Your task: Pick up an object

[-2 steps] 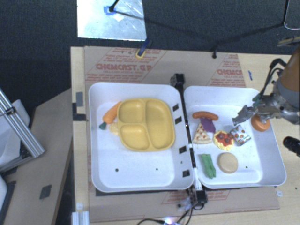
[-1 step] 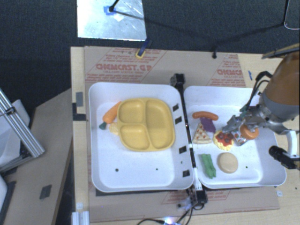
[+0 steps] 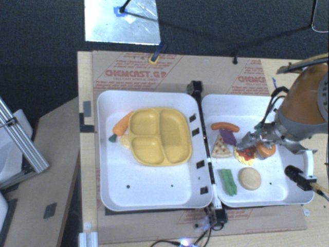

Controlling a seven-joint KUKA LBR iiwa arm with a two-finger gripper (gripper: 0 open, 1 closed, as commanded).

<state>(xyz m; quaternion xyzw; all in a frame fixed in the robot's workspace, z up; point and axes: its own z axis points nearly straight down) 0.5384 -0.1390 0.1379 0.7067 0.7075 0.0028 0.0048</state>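
Bins sit side by side across the middle of the frame, the left bin [image 3: 110,153] and the right bin [image 3: 272,189] touching along a dark central divider. Reaching in from the right edge, the arm [image 3: 308,107] shows its orange band and grey wrist over the right bin's upper right part. A yellow divided plate [image 3: 157,135] fills the centre of the left bin, with an orange carrot [image 3: 122,123] touching its upper left rim. At centre right, the gripper [image 3: 252,142] hangs low over a cluster of toy food; whether its jaws are apart or together cannot be told. Just beside it lie a pizza slice [image 3: 221,148] and a red sausage [image 3: 225,126]. Lower down rest a beige bun [image 3: 250,179] and a green pod [image 3: 227,181].
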